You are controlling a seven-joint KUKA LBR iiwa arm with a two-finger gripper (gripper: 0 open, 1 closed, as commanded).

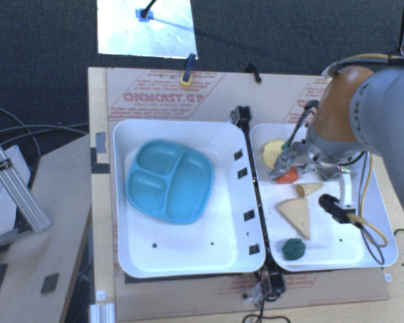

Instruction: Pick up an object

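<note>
My gripper (283,169) is lowered into the right bin (337,254), near its upper left corner. Its tip sits right over a small orange-red piece (289,176) and just below a yellow lump (272,152). The orange-red piece is partly hidden by the gripper, and I cannot tell whether it is gripped. A tan wedge (297,215) lies in the middle of the bin, with a smaller tan piece (309,188) above it. A dark green lump (294,248) rests near the front edge.
The left bin (121,241) holds a blue divided plate (170,180). A black divider with clips (250,187) runs between the bins. A black cable with a yellow loop (363,227) trails over the right bin's right side.
</note>
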